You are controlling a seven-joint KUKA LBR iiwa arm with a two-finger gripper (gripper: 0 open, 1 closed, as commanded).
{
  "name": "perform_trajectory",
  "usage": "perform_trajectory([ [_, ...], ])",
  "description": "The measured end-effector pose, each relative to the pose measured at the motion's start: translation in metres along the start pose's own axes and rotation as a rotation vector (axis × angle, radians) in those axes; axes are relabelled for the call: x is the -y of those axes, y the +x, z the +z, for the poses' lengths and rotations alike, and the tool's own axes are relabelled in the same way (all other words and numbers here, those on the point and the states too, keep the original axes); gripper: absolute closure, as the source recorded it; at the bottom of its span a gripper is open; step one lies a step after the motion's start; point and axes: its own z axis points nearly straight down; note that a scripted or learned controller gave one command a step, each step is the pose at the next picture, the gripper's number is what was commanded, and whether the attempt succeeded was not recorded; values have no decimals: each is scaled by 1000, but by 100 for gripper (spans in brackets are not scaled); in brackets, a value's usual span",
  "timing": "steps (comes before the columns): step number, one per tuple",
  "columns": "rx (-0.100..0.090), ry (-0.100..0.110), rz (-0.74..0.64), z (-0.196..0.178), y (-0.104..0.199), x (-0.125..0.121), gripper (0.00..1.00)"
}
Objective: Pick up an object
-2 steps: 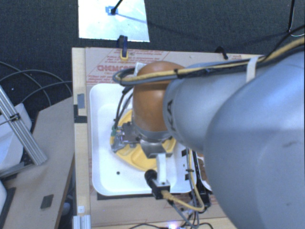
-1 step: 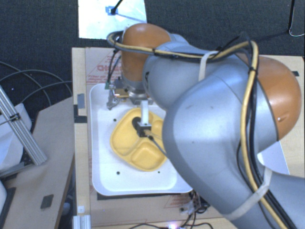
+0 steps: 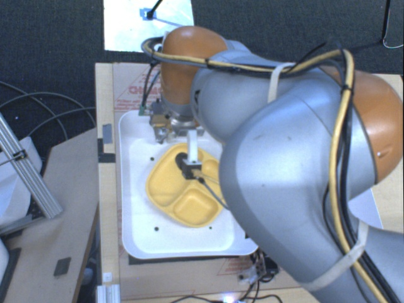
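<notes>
A yellow divided plate lies tilted in the middle of the left white bin. It has three compartments, and nothing shows inside them. My gripper hangs low over the bin's back part, just behind the plate's far rim. The grey arm reaches in from the right and hides the plate's right edge and the right bin.
A white sheet lies on the dark floor behind the bench. An aluminium strut leans at the left beside black cables. The bin's raised rim runs close around the plate on the left and front.
</notes>
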Motion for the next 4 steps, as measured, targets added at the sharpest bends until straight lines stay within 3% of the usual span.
perform_trajectory([
  [1,-6,-4,1,-104,25,33,100],
  [2,-1,0,-2,-108,22,32,100],
  [3,1,-1,13,-146,-42,6,100],
  [4,1,12,9,-112,-41,76,100],
])
